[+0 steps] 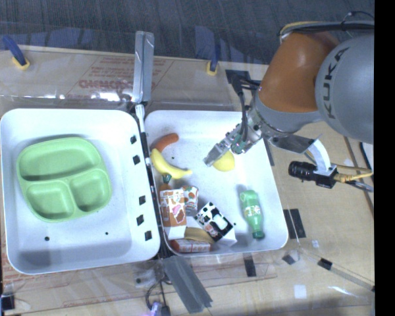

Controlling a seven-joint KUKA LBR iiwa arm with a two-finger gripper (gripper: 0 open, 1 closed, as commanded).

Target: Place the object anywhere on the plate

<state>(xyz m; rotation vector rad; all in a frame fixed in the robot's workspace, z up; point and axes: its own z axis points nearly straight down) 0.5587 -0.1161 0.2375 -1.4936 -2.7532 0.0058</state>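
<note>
A green three-compartment plate [62,178] lies in the left bin [26,255]. In the right bin [191,125], a small yellow lemon-like object [226,164] rests near the middle, toward the back. My gripper [226,150] hangs directly over the yellow object's upper edge, reaching in from the right and tilted, and it partly covers the object. Whether the object is gripped is unclear from this angle. The plate has nothing on it.
The right bin also holds a red sausage [165,140], a banana [167,166], a printed carton [177,206], a black-and-white cow-patterned item [214,220], a green bottle [251,212] and a brown item [192,237]. A metal divider [143,71] separates the bins.
</note>
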